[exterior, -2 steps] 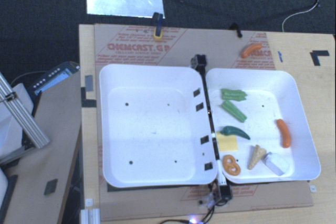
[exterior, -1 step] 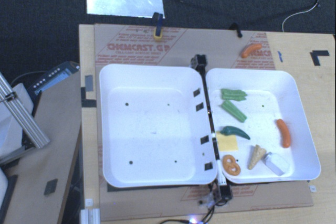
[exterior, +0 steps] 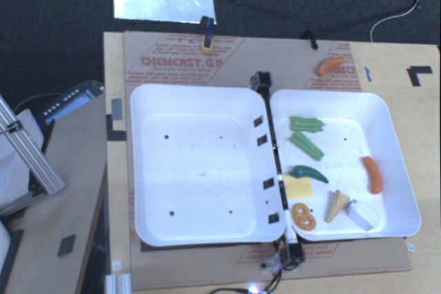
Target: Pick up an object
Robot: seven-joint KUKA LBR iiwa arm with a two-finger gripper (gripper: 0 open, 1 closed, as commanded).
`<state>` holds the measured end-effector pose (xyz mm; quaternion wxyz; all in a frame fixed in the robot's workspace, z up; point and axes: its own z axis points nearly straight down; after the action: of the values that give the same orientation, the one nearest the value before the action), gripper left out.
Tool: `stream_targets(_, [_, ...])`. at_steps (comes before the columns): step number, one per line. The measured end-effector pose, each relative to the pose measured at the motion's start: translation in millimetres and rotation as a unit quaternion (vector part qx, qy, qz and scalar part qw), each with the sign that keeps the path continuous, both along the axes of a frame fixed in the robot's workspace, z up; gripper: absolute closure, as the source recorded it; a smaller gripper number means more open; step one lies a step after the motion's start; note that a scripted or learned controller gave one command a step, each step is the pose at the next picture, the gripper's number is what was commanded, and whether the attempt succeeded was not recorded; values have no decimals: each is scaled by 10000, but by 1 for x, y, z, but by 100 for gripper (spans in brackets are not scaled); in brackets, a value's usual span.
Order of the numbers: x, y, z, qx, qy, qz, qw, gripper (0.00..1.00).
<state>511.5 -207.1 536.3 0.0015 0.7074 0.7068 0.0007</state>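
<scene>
A: State the location of the bins.

B: The left bin (exterior: 200, 172) and the right bin (exterior: 389, 148) sit side by side at the centre of the frame, touching along a black divider (exterior: 274, 155).

A: List the objects available for pickup.

B: All lie in the right bin. A green pod (exterior: 306, 124) lies at the upper left of that bin, with a second green pod (exterior: 306, 146) just below it. A dark green pepper (exterior: 308, 173) lies lower, touching a yellow square (exterior: 299, 187). An orange pretzel (exterior: 303, 216) lies near the lower left corner. A beige cone (exterior: 337, 205) lies just beside a grey block (exterior: 360, 215). An orange sausage (exterior: 373, 175) lies near the right wall.

A: Any items outside the bins?

B: A second orange sausage (exterior: 330, 66) lies on the cardboard sheet (exterior: 289, 55) above the right bin.
</scene>
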Motion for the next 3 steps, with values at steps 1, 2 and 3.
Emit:
stream_targets(1, [-7, 45, -129, 27, 67, 41, 10000, 100])
stream_targets(2, [-25, 45, -14, -17, -63, 27, 10000, 100])
stream_targets(3, [53, 44, -19, -2, 0, 42, 10000, 100])
